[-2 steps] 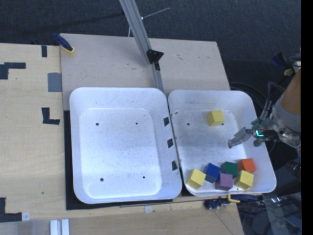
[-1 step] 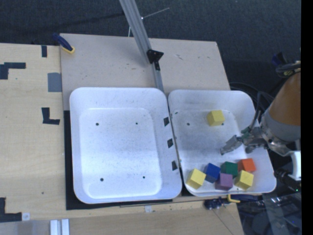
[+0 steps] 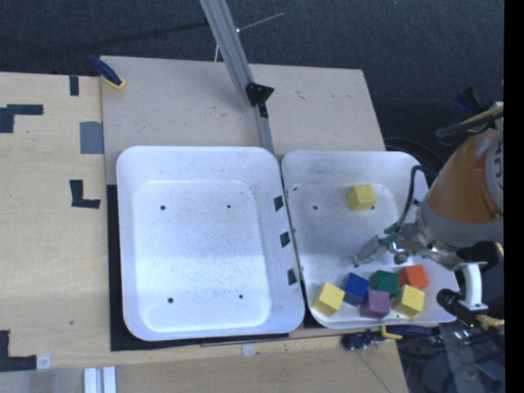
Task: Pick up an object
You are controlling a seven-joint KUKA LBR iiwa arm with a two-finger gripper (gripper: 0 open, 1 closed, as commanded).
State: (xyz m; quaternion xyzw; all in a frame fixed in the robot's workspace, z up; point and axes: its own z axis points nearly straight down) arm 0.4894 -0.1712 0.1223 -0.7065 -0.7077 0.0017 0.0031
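Several small cubes lie in the right bin (image 3: 327, 170). A yellow cube (image 3: 360, 196) sits alone near the bin's back. Along the front wall are a yellow cube (image 3: 329, 298), a blue cube (image 3: 355, 287), a green cube (image 3: 383, 282), a purple cube (image 3: 377, 302), an orange cube (image 3: 416, 276) and another yellow cube (image 3: 411, 300). My gripper (image 3: 379, 259) hangs low over the bin floor just behind the green and blue cubes. It is open and nothing sits between its fingers.
The left bin (image 3: 131, 219) adjoins the right bin. A grey pole (image 3: 233, 47) slants across the bench behind the bins. The arm's orange band (image 3: 467, 195) overhangs the right bin's right wall.
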